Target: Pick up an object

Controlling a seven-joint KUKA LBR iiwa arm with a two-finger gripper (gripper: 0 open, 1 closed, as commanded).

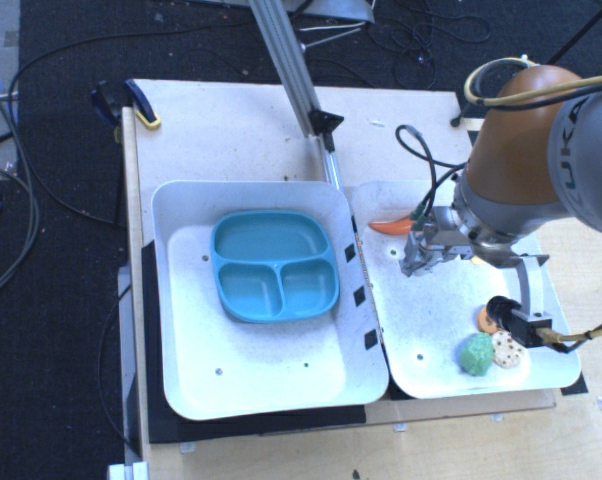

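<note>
From where I stand, the claw (418, 258) hangs low over the right bin (431, 353), up near its far left part, and I cannot tell how it is set, because the wrist and cabling crowd it from this angle. Nothing shows between its tips.

The nearest pickable thing is an orange carrot-like piece (389, 226), lying just beside the claw on its far-left side, close to the wall shared with the left bin (181, 298). That is where I think trouble could start: the piece sits so near the bin's edge and so close to the claw's flank that a descent from here could land beside it, nudge it against the wall, or pinch only its thin tip so it slips out.

The other candidates lie well apart from the claw, toward the near right corner of the same bin: a green lumpy ball (475, 354), a speckled cookie-like disc (506, 349) touching it, and a small orange piece (487, 319) just behind them. These huddle together, so a grab there risks catching two at once or shoving one away. A black fitting with a cable (526, 323) hangs right over that cluster and might snag.

The blue divided tray (276, 266) rests in the left bin, far from the claw.
</note>
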